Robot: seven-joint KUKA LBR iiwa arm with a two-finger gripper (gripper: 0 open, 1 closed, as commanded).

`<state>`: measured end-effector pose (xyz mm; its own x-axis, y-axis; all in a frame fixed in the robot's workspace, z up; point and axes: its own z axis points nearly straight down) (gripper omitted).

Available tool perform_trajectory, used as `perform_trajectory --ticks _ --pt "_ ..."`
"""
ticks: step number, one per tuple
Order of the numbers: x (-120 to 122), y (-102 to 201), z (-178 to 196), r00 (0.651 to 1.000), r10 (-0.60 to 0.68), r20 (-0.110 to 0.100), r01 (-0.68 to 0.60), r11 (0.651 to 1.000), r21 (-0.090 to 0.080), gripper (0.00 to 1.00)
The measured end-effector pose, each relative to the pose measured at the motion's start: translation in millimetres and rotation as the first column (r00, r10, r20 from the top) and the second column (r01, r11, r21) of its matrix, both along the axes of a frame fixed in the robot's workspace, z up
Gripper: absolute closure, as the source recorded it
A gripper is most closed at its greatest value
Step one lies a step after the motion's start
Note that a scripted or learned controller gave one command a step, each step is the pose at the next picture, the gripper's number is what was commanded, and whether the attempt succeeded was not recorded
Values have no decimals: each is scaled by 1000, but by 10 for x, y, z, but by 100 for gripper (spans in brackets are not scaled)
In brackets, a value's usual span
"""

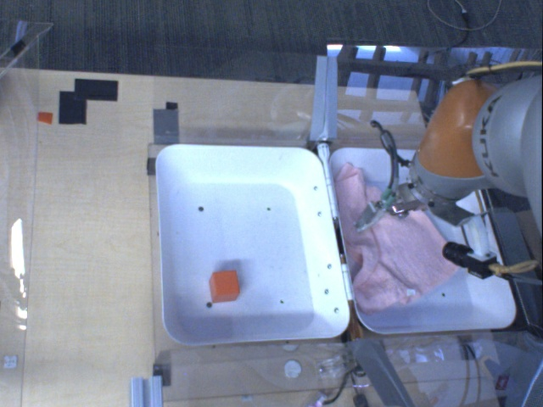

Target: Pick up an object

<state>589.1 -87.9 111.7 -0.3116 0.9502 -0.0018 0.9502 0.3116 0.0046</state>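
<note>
The bench (pixel 85 253) is pale wood and carries two shallow white bins side by side. The left bin (pixel 246 185) serves as the landmark for all positions below.

The right bin (pixel 484 312) touches the left bin's right wall. The arm (pixel 492 138), grey with an orange band, enters from beyond the right bin and hangs over that bin's upper part.

A crumpled pink cloth (pixel 399 257) fills much of the right bin, its left edge lying against the wall shared with the left bin.

The gripper (pixel 377 210) is over the upper part of the cloth, just right of the left bin's upper right corner. Whether its tips are spread or pressed together cannot be told, nor whether they touch the cloth.

A small orange block (pixel 225 286) lies inside the left bin, in its lower left part, apart from every wall.

Black marks (pixel 85 98) sit on the bench well left of the left bin.
</note>
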Motion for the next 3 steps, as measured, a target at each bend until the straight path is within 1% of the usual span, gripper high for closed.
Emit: perform_trajectory --ticks 1,2,3 --pt "-661 -272 -199 999 33 14 -33 999 -3 0" --pt "-2 -405 -212 974 -226 10 226 974 2 0" --pt "290 -50 743 977 -215 6 215 977 1 0"
